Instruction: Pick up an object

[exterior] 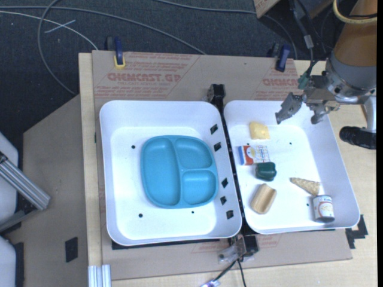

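My gripper (302, 111) hangs over the far edge of the right bin (335, 160), its two fingers spread open with nothing between them. Below it in that bin lie a pale yellow block (259, 130), a small red, white and blue carton (254, 154), a dark green object (266, 171), a tan bread-like roll (263, 198), a cone-shaped piece (306, 185) and a small can (324, 208). The yellow block is the closest, just left of and below the fingers.
The left bin (116, 160) holds a blue divided plate (178, 171). A row of black clips (222, 160) runs along the seam between the bins. Blue clamps (119, 51) (282, 57) hold the cardboard base at the back. Cables hang near the arm.
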Motion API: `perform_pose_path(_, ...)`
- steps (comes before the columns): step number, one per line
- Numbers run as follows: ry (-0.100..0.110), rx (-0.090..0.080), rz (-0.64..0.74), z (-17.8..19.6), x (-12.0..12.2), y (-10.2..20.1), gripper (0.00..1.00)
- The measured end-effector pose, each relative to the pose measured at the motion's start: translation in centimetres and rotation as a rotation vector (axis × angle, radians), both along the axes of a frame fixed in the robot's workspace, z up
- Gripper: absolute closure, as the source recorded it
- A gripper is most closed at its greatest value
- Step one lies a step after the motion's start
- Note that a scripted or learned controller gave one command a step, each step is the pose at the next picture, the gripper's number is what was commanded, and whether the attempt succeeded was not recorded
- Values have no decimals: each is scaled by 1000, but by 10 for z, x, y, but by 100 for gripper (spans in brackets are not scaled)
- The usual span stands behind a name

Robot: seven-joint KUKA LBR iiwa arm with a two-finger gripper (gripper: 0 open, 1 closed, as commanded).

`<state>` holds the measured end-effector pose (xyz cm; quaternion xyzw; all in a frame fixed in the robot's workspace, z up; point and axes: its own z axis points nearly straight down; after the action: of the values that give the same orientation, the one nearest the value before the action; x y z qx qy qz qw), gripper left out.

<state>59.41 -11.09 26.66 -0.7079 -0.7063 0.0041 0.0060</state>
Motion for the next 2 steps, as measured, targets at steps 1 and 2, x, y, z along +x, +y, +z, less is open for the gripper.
perform_pose_path(1, -13, -2, 3, 7, 2, 0, 0)
perform_pose_path(2, -9, -1, 2, -36, 2, -5, 0)
